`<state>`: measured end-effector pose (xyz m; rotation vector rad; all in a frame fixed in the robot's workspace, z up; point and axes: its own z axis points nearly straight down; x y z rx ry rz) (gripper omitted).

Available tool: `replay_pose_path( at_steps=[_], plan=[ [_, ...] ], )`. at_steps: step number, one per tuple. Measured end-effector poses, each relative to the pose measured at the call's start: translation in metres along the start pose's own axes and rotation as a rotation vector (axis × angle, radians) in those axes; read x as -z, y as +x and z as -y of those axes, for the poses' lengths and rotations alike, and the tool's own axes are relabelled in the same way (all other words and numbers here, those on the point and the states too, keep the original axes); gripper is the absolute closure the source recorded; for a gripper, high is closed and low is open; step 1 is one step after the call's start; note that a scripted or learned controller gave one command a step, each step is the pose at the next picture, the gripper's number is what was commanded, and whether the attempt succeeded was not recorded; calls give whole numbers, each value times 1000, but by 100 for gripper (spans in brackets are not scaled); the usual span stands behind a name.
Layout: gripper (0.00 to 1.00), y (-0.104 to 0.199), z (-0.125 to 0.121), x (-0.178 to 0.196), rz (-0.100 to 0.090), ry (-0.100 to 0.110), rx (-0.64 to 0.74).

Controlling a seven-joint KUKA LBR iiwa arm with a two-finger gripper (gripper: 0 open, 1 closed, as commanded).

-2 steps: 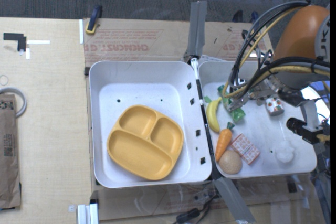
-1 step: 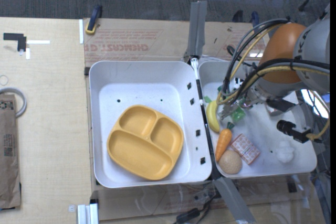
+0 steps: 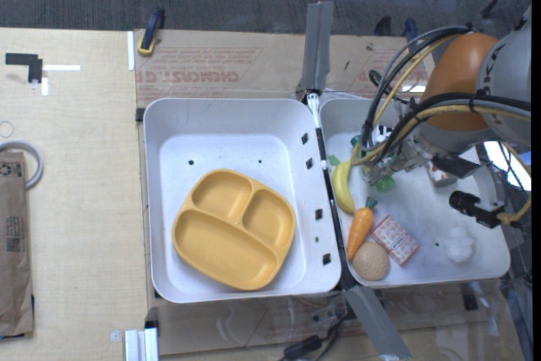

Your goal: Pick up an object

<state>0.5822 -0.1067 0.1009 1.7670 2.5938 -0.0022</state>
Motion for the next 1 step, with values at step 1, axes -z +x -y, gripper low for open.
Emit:
replay_pose_path(
  at_steps=[1],
  plan=[
    [100, 72, -57, 91, -2, 1, 41]
  ],
)
